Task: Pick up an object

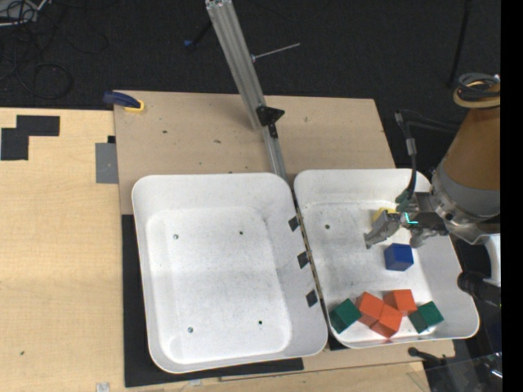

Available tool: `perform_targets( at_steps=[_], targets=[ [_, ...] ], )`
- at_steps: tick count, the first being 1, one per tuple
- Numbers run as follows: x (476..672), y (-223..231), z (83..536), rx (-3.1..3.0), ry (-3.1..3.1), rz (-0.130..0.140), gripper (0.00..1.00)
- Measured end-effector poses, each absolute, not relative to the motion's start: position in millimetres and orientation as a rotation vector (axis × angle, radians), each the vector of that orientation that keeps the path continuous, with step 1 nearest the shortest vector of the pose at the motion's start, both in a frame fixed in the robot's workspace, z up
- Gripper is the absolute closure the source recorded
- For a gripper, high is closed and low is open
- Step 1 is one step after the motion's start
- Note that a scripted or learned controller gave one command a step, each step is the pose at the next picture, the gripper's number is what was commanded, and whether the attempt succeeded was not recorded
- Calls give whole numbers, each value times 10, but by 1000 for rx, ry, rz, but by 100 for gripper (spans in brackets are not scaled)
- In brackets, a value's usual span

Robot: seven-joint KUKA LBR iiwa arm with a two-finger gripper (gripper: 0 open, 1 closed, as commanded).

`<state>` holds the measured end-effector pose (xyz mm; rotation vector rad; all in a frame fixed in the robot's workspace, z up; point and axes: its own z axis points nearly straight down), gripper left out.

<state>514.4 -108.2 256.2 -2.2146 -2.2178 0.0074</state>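
Bench point(73, 243) of pale wood fills the left and middle of the frame, carrying two shallow white bins side by side: the left bin point(155, 198) toward lower centre and the right bin point(343, 188) at lower right, their inner rims touching along a line of small black clips. An aluminium rail point(237, 55) slants down from the top centre toward the seam between them. From the right edge the grey arm point(478, 162) with its orange band reaches over the right bin, and its gripper point(400, 229) hangs above that bin's middle; whether the claw is wide or narrow cannot be told from this slant, and nothing can be seen held in it. A blue cube point(399, 256) lies just below and beside the gripper, apart from the others. Along the bin's lower edge sits a tight cluster: two orange blocks point(384, 310) pressed together, flanked by a green block point(345, 314) on the left and another green block point(426, 315) on the right. For a clean pick the lone blue cube looks the best target, since it has free space on all sides; the gripper should be centred over it, aligned square to its faces, and lowered fully before closing, avoiding the crowded blocks near the wall.
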Motion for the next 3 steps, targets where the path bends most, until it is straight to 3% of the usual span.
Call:
perform_targets(
  at_steps=[1,3],
  targets=[
    [5150,-1097,2586,-2224,-2216,2,0],
    [5056,-1030,1687,-2217,-2214,8,0]
  ],
)
